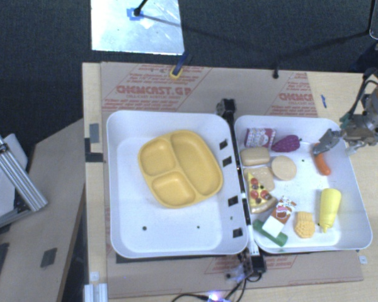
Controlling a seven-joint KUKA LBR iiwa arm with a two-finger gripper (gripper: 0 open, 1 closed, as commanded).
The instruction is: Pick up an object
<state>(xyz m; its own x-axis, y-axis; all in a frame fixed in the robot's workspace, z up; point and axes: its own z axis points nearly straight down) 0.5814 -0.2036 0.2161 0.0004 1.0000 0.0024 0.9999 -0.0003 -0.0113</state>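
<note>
At the right edge of the frame, my jaws (327, 142) hang over the upper right corner of the right bin (359, 234). I cannot tell whether they are spread or pressed together; their dark tip reads as one shape from up here, and nothing shows between them.

Just below and slightly left of that tip lies the orange carrot (322, 163), which I judge the nearest thing to take. Its long axis runs nearly up and down the frame, tilted a little, and its upper end sits almost under my tip. A short drop should bring me onto it, closing across its narrow width.

Further left in the same bin lie a purple eggplant (286, 144), a red-and-white packet (259, 136), a tan bread roll (255, 156) and a round cracker (283, 168). Below these are a pizza slice (259, 192), a small red-and-white carton (281, 210), a green-and-white block (270, 229), a waffle-like yellow piece (304, 224) and a yellow bottle (329, 208) standing near the right wall.

Toward the middle of the frame, the left bin (129, 231) carries only a yellow divided plate (179, 168) with three bare compartments. Both bins rest on the tabletop (302, 93).
</note>
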